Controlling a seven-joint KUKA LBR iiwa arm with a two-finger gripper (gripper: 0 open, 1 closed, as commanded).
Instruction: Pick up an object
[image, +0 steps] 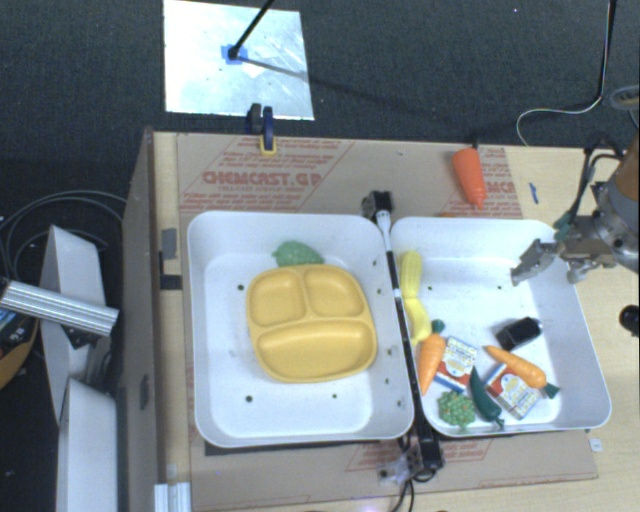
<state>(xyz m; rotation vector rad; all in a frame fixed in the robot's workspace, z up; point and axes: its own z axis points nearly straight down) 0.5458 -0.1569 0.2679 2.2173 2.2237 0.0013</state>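
Robotics lab setup: bench covered in printed cardboard, two white bins clamped side by side, loose cables on dark carpet, aluminium extrusion at left, plastic toy food as test objects.

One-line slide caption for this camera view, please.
Gripper hovers over right bin of toy food; yellow tray in left bin.

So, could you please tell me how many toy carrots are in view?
3: one carrot on the cardboard behind the right bin, one by that bin's left wall, one toward its front right. Others may hide in the pile.
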